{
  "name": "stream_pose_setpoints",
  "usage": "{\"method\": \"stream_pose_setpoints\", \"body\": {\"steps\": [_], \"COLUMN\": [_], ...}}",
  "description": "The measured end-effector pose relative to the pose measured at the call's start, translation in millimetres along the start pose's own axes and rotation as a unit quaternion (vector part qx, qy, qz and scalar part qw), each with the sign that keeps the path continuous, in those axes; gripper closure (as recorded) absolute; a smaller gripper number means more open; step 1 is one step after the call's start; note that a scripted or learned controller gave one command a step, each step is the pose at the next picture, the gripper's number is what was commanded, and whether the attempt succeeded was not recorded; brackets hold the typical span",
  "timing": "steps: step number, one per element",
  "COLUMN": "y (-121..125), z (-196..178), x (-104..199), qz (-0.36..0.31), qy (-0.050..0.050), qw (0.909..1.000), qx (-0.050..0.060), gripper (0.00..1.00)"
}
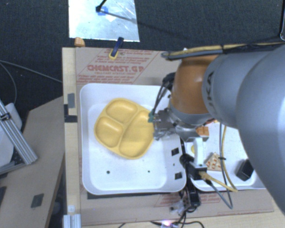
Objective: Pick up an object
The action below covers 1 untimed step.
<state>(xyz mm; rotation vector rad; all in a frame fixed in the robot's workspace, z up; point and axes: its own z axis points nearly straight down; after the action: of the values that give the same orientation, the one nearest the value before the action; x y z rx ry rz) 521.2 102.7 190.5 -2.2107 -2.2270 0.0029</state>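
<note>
A yellow divided plate [122,128] with three compartments lies in the left white bin [128,177], toward its upper middle. My gripper [157,126] is at the plate's right edge, under the orange wrist band [192,87] of the grey arm. Its fingers are hidden by the wrist body, and the view does not show whether anything is held. The plate appears to rest flat on the bin floor.
The right bin [230,184] is mostly covered by the arm; small items show there, including an orange-white piece [213,160] and a dark block [244,170]. Cables [213,182] hang over the divide between the bins. Cardboard [116,68] lies behind the bins.
</note>
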Motion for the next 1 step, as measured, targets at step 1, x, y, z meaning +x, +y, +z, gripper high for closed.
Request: {"method": "stream_pose_setpoints", "body": {"steps": [1], "y": [131.7], "z": [4.9], "x": [-25.3], "qz": [0.002], "qy": [-0.001], "qw": [1.0], "qx": [-0.008], "gripper": [1.0]}}
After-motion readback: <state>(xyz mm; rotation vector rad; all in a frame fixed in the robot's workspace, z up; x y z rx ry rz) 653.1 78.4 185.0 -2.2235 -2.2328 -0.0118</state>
